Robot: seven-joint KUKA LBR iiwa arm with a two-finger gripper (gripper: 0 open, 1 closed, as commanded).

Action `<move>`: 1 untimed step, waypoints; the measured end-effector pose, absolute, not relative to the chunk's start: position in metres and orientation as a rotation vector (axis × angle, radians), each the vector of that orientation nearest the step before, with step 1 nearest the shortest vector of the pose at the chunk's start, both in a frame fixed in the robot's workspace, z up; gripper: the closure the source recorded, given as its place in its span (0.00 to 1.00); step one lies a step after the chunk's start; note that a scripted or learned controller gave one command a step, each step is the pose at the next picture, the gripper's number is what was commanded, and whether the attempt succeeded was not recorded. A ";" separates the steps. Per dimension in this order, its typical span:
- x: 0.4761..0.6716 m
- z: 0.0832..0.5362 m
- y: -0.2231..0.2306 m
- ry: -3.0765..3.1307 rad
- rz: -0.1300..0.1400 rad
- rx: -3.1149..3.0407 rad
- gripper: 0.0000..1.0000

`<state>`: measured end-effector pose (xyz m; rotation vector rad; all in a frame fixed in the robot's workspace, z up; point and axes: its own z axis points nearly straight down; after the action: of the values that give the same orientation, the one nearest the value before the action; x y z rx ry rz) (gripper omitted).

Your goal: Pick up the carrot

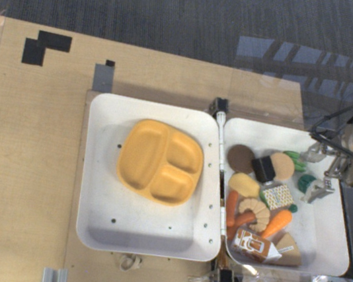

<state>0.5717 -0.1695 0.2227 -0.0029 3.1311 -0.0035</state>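
Note:
The carrot (276,223) is orange with a small green top and lies tilted in the right bin (332,230), among a heap of toy food. My gripper (318,173) hovers over the bin's right part, up and to the right of the carrot and apart from it. Its two metal fingers (314,153) are spread and it is open, with nothing held between them. A dark green piece (307,183) lies just beside the nearer finger.
The left bin (92,223) holds a yellow divided plate (160,161). Around the carrot lie a brown disc (240,158), a black block (264,169), a tan round piece (282,164), a checkered cracker (277,197) and a printed box (254,245).

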 end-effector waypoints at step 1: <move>0.552 0.104 -0.153 3.107 -0.007 -0.285 0.00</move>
<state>0.5525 -0.1534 0.1043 -0.2849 3.1066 -0.0070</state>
